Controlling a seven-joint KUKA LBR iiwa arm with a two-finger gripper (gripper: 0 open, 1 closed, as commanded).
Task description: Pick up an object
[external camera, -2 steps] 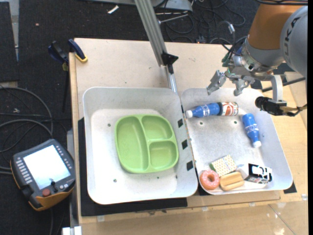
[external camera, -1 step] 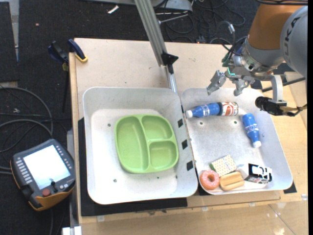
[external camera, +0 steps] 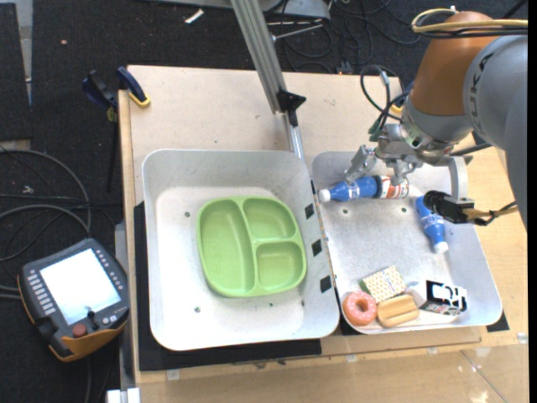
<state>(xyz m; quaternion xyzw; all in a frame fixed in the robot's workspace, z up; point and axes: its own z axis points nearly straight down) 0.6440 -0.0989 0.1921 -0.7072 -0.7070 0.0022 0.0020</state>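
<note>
Donut [external camera: 361,308], bread roll [external camera: 398,311], sandwich [external camera: 384,283] cluster at right bin [external camera: 403,242] 6 o'clock edge. Blue bottle [external camera: 362,190] lies at 12 o'clock, gripper [external camera: 382,164] poised directly over it, likely lining up grab; open or closed, cannot tell.

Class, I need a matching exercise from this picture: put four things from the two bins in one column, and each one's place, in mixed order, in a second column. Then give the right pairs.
Things:
1. green divided plate
2. pink doughnut
3. blue-capped bottle
4. black-and-white box

Places:
A. right bin, front right corner
B. left bin, middle
C. right bin, back, under the end effector
D. right bin, front left corner

Pairs: 1-B, 2-D, 3-C, 4-A
</note>
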